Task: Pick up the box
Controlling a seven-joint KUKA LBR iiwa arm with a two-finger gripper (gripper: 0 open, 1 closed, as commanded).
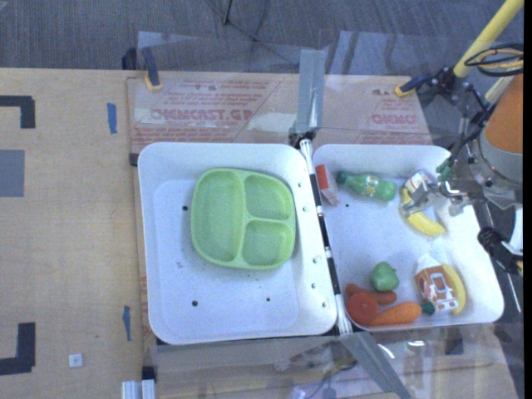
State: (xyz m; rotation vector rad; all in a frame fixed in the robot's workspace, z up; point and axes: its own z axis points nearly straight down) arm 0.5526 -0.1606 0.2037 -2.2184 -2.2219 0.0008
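My tool [426, 191] hung over the right bin [490, 306], just above a banana [426, 224]; how far it gaped I cannot tell. The box [434, 285] lay well apart, near the bin's front right corner.

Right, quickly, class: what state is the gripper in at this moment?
Gripper: cannot be told; it sits over the right bin, above a banana, apart from the box.

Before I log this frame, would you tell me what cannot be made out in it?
- Gripper, camera view: too small and blurred against the banana to judge.
- Box, camera view: label print too small to read.
- Arm, camera view: cut off by the right edge.
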